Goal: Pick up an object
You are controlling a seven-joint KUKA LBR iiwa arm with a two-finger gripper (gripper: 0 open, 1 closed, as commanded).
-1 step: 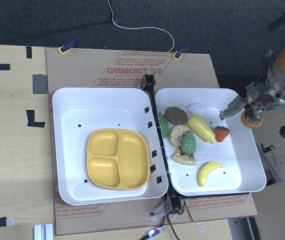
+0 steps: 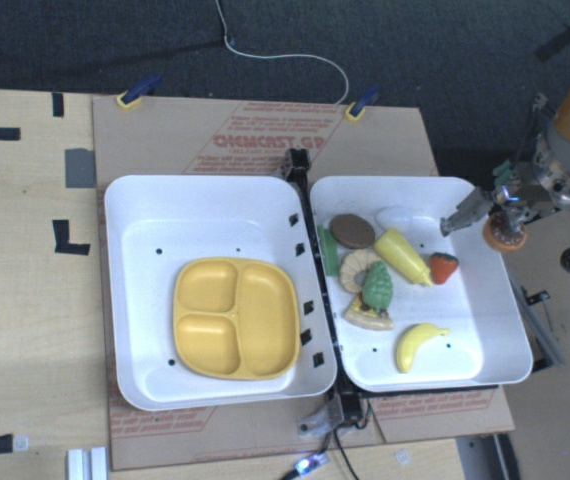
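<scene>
The right bin (image 2: 465,363) holds several toy foods. A brown disc (image 2: 352,231) lies at the back, and a yellow oblong piece (image 2: 402,256) sits beside a small red strawberry (image 2: 444,266). A green leafy piece (image 2: 376,286) rests on a beige piece (image 2: 357,268), with a banana (image 2: 417,346) nearer the front. My gripper (image 2: 487,216) hangs over the right bin's back right rim, above and to the right of the strawberry. Nothing from the bin is seen in it.
The left bin (image 2: 135,268) holds a yellow divided plate (image 2: 236,318). Both bins stand on a cardboard sheet (image 2: 255,138) clipped at its back edge. A white cable (image 2: 265,53) trails over the dark floor behind.
</scene>
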